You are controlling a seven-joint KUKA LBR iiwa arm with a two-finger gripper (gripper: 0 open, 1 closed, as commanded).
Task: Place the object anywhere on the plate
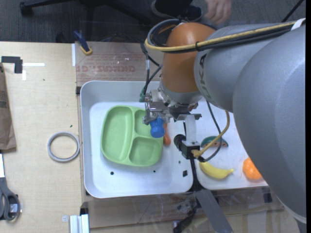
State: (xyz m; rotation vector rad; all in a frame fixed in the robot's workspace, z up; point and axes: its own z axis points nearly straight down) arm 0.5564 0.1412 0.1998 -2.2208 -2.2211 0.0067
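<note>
A green divided plate [121, 135] lies in the left white bin [127, 187]. My gripper [154, 122] hangs over the plate's right rim, pointing down from the orange wrist. A small blue object [157, 129] sits between its fingers, just above the rim where two compartments meet. A small orange piece [167, 140] lies on the bin floor beside the plate's right edge, below the blue object.
The right bin holds a banana [216, 170], an orange fruit [251, 170] and a green item [212, 141] partly hidden by cables. On the bench to the left lie a tape ring [63, 146] and scissors [8, 205]. A person's hand [216, 4] is at the top.
</note>
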